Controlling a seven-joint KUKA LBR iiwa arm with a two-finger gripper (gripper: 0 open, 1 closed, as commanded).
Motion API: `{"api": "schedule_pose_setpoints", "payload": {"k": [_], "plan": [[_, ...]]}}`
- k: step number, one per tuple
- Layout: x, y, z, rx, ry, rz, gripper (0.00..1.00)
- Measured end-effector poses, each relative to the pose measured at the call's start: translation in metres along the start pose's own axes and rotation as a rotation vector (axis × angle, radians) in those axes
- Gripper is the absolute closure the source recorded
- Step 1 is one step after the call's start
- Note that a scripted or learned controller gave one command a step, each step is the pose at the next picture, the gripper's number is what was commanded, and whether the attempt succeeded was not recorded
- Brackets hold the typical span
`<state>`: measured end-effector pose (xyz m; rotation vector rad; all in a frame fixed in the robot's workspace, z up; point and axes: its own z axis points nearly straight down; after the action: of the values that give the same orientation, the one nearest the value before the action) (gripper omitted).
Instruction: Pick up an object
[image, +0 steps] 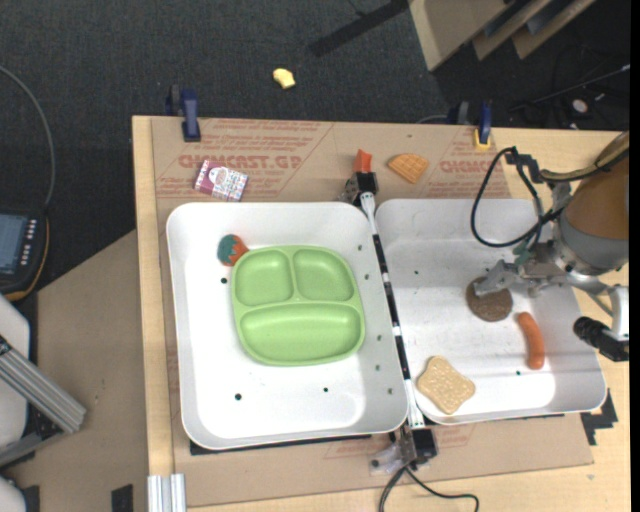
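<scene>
The gripper sits low in the right-hand shallow white bin, right over the flat brown round patty-like piece. Whether it is released or clenched on that piece — can't tell, the wrist and cables hide the tips.

To do the step well, I'd judge: centre over the disc, come straight down, close across its width, lift slow; it's thin and lies flat on the bin floor, so a shallow grab could slide off the top.

The disc looks dull brown, low, roughly circular, approx. mid-bin. Near it to the right lies an orange sausage-shaped toy, apart from the disc. A tan toast-shaped slice rests at the bin's front-left corner, well apart. The left white bin holds a green three-compartment plastic plate — not in play.
</scene>
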<state>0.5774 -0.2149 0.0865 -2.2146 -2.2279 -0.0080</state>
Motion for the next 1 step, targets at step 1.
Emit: {"api": "schedule_pose_setpoints", "payload": {"k": [1], "plan": [[0.0655, -0.0055, -0.0010, -0.003, -0.004, 0.002, 0.00]]}}
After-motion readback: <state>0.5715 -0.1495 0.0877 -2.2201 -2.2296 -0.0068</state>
